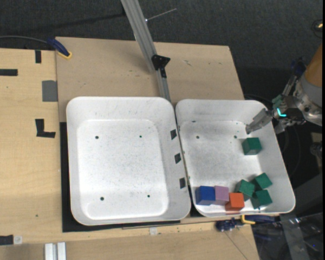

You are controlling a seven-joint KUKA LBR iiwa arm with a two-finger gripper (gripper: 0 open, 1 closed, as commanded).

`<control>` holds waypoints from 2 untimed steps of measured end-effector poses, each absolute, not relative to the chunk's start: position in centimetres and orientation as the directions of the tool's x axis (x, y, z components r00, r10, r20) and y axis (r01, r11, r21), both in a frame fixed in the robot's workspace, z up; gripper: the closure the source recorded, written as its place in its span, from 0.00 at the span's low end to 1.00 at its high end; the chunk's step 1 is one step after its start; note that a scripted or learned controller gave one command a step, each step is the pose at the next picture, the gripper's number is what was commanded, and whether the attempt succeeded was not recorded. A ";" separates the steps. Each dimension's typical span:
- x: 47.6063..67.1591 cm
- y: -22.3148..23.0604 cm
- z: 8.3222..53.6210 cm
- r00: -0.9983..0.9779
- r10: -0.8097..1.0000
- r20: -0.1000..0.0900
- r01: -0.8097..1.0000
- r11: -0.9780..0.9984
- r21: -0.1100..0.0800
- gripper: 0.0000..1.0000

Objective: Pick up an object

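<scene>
Landmark: right bin [206, 110]. The left bin [119, 104] sits just beside it on its left, rims touching. A single block [252, 145] lies inside, near the right wall. A row of three blocks [220, 195] lies along the near wall, and a cluster of three further blocks [256, 189] lies in the near right corner, just beside that row. The gripper [258, 121] hangs over the right wall, above and behind the single block. A metal post [141, 26] rises behind the bins, beyond the far left corner.
</scene>
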State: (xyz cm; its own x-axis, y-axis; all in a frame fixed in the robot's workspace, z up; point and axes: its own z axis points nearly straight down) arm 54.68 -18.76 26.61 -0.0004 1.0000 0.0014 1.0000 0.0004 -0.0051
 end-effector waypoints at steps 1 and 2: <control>54.8 -18.8 26.8 -0.002 1.000 0.000 1.000 0.002 -0.001 0.00; 54.0 -17.9 21.6 -0.001 1.000 0.001 1.000 0.001 -0.006 0.00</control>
State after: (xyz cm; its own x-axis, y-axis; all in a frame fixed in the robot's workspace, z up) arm 54.04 -17.89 21.56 -0.0014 1.0000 0.0008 1.0000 0.0014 -0.0060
